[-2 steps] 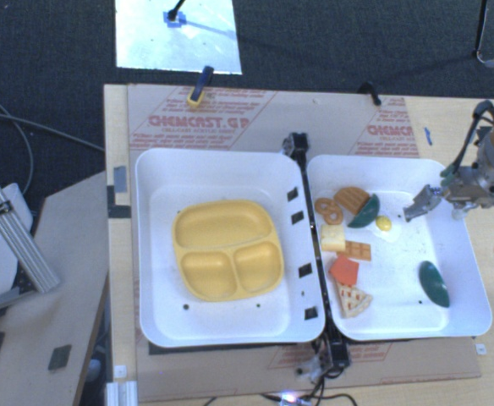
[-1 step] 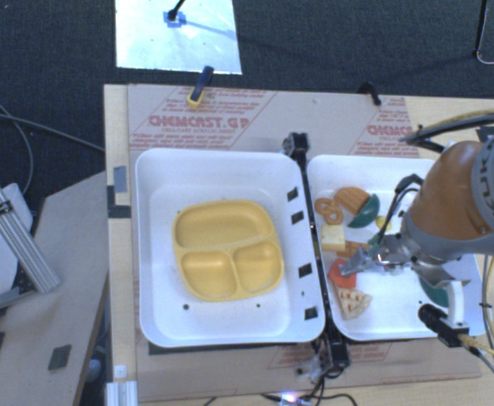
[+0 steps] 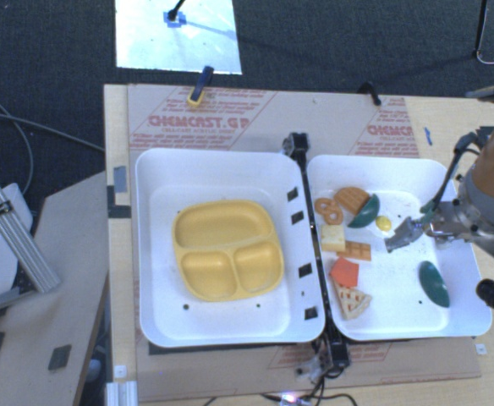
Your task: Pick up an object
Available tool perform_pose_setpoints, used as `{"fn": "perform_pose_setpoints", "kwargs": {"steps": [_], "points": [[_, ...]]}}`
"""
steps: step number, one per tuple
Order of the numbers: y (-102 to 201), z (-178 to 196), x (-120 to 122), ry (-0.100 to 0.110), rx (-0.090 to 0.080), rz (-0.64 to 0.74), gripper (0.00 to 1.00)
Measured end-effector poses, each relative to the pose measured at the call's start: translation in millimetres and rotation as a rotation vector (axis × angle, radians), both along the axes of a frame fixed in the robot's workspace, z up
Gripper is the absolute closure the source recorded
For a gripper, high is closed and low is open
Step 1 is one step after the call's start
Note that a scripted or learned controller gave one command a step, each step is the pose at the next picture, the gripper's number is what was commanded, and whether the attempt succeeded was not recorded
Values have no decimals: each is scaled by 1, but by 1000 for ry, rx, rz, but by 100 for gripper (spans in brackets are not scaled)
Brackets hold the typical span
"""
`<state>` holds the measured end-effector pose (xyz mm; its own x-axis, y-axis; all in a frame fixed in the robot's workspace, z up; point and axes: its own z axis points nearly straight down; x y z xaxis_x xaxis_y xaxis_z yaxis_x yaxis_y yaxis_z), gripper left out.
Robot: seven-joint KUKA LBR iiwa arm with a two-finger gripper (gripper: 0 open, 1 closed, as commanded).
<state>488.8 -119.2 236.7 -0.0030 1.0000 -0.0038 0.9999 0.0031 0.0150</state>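
The claw hangs low over the right bin, just right of the toy food heaped at that bin's left side, and whether it grips anything I cannot tell. Nothing looks lifted, so the pick seems still to do; a yellow tray sits in the left bin.
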Motion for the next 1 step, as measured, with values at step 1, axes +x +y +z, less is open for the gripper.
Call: {"fn": "perform_pose_setpoints", "kwargs": {"steps": [1], "points": [[26,-139,12,16,7,-1,0]]}}
